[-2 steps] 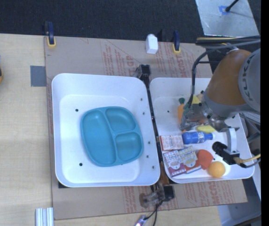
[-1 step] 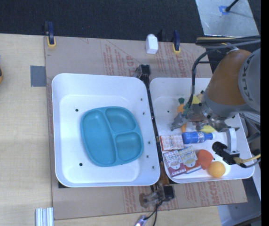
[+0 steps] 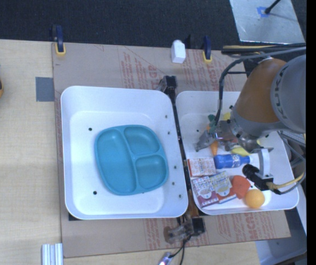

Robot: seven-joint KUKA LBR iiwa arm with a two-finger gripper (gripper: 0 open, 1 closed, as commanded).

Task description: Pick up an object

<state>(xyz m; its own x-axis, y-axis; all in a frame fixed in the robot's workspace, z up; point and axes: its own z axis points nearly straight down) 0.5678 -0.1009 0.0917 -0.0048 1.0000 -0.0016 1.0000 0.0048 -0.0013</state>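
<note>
Over the right bin [image 3: 290,203], we have the arm [image 3: 268,95] low above a heap of small things.

From the fixed camera above the bench, our gripper [image 3: 224,138] sits among the clutter in the far half of that bin; whether it is grasping anything we cannot tell, since the wrist hides it. Just near-side of the gripper lies a blue bottle [image 3: 228,160], its long axis running across the bin, left to right. Farther toward the bin's near edge lie an orange ball [image 3: 254,199], a red piece [image 3: 240,185] touching it, and two printed packets [image 3: 209,176] by the bin's left wall. Room is tight: things crowd each other, and the walls close in. Left of this bin, the other bin [image 3: 69,148] holds a blue divided plate [image 3: 131,159].
</note>
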